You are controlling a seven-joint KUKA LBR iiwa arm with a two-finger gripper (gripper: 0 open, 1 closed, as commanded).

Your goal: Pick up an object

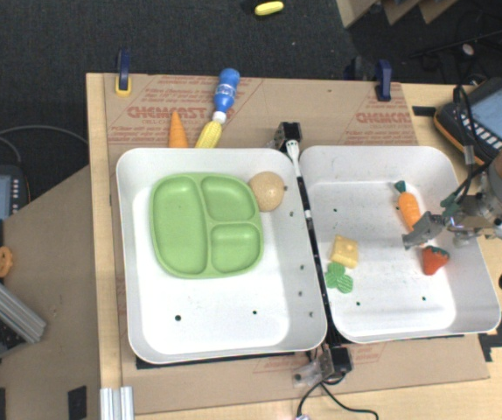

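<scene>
- Approach step: gripper (428,230) low in right bin (382,322), just beside toy carrot (408,207).
- Jaw state impossible to tell.
- Next, probably: centre over carrot, descend, close.

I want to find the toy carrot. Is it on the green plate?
No, the toy carrot lies in the right bin, while the green plate sits in the left bin.

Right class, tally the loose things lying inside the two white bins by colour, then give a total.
Green: 2, divided plate, small leafy toy
Orange: 1, carrot
Yellow: 1, cheese wedge
Tan: 1, round ball
Red: 1, strawberry
Total: 6
</scene>
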